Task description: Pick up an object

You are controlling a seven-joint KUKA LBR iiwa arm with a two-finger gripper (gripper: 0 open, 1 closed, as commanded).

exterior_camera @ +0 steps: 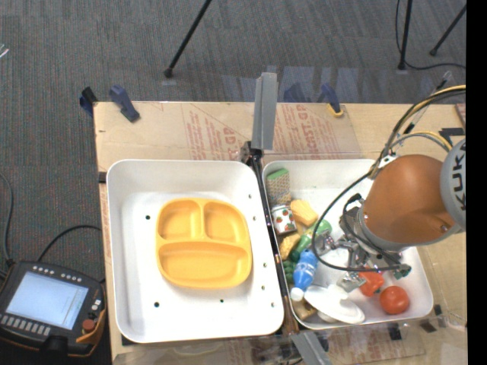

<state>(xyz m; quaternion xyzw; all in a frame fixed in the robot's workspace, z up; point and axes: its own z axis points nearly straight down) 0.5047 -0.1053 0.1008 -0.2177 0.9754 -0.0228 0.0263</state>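
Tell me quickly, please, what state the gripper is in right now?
Gripper: cannot be told; it hangs low in the right bin over the toys.

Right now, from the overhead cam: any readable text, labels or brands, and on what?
"KU": the visible start of a brand name, cut by the frame, on the grey arm.
Red print on the cardboard sheet under the bins: upside down and blurred, not readable.
Teach pendant screen: lit, too small to read.
Red-spotted small box in the right bin: no legible text.
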